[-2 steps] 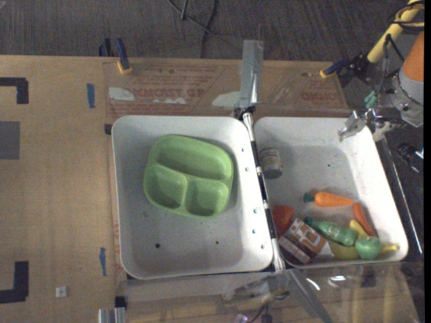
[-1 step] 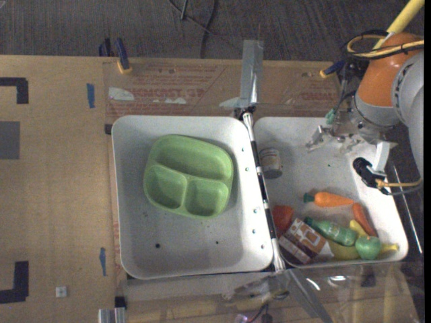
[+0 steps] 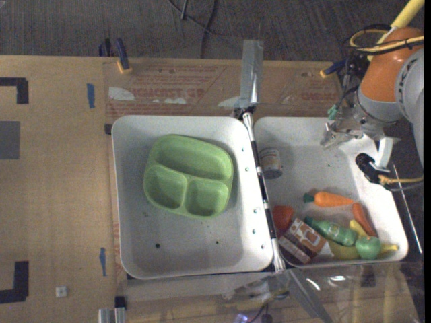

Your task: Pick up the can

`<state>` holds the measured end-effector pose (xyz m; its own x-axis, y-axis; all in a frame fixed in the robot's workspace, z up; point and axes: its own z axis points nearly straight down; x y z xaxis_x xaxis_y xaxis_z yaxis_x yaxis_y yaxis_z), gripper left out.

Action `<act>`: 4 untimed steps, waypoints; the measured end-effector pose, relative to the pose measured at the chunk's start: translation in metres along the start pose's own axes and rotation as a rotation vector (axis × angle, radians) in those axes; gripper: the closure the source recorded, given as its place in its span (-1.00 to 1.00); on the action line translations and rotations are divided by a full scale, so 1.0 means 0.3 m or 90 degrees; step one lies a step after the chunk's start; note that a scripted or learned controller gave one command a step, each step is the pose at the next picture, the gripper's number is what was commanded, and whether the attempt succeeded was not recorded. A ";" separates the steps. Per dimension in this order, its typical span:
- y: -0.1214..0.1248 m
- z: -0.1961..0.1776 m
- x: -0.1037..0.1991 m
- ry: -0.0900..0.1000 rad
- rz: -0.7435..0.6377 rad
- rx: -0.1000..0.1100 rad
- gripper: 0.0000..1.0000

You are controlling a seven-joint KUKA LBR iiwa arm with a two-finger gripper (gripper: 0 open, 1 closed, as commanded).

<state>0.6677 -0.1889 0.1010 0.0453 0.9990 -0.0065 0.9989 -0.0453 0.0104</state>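
Tray (image 3: 188, 175) in left bin (image 3: 135, 247). Can (image 3: 270, 162) upright at right bin's (image 3: 316, 157) left wall, untouched. Toy food pile near-right. Gripper (image 3: 341, 134) hovers over far-right corner, well apart from can; finger state unclear. Pick not started.

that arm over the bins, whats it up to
A grey KUKA arm with an orange band reaches in from the right, and its gripper hangs over the far corner of the right bin. It is after the can, which stands untouched against that bin's left wall, well apart from the gripper. Toy food is heaped in the near part of the same bin, a carrot among it. The left bin holds a green divided plate. Nothing has been picked up yet.
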 end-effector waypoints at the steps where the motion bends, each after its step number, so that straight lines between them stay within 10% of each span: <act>1: -0.058 -0.609 -0.046 0.003 -0.100 0.003 1.00; 2: 0.017 -1.119 -0.116 0.003 -0.076 0.004 1.00; 4: 0.013 -1.114 -0.068 0.001 0.437 0.007 1.00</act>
<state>0.6672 -0.2071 0.4354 0.6676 0.7445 -0.0009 0.7445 -0.6676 0.0016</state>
